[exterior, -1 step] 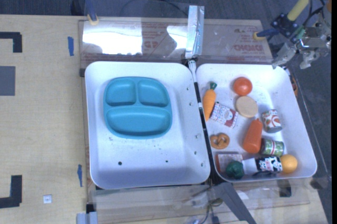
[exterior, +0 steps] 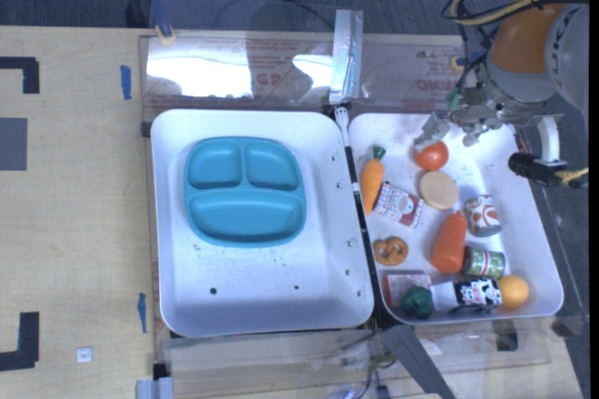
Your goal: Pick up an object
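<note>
My gripper (exterior: 455, 129) hangs over the far end of the right bin (exterior: 547, 243), reaching in from the right. Its two fingers (exterior: 432, 129) are spread open with nothing between them. A red tomato (exterior: 431, 155) lies just below the left finger, close to it or touching it. A beige round disc (exterior: 438, 190) sits in front of the tomato, and an orange carrot (exterior: 372, 182) lies by the bin's left wall. Further forward lie a red sausage-like piece (exterior: 449, 243), two small cans (exterior: 483, 214) and a pretzel (exterior: 390, 250).
The left bin (exterior: 178, 294) holds a blue divided plate (exterior: 245, 189). At the right bin's near end are a green broccoli-like toy (exterior: 416, 301), a black-and-white bottle (exterior: 477, 293), an orange ball (exterior: 513, 291) and a snack packet (exterior: 397, 204). Cables loop above the wrist.
</note>
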Controlling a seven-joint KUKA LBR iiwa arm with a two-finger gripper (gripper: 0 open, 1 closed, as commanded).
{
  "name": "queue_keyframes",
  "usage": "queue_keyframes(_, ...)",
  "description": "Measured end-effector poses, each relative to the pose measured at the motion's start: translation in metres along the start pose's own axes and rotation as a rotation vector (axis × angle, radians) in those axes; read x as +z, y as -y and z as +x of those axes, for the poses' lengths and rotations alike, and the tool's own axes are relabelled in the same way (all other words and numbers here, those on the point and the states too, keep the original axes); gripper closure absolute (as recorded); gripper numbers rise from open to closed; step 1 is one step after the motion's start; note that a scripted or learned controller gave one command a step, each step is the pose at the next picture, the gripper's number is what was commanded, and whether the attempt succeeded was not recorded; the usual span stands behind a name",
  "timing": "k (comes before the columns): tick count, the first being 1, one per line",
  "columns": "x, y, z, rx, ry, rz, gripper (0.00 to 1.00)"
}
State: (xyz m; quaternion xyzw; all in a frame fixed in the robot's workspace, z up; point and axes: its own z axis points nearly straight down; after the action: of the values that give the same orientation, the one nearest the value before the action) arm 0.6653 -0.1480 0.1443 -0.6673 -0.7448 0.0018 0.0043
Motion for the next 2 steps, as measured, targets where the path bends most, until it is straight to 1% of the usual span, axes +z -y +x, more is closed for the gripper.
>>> queue_keyframes(1, 0.057, -0.002, -0.007, -0.094, 0.005, -0.01, 0.0)
queue_keyframes(2, 0.044, -0.004, -0.006, -0.097, 0.008, -0.015, 1.0)
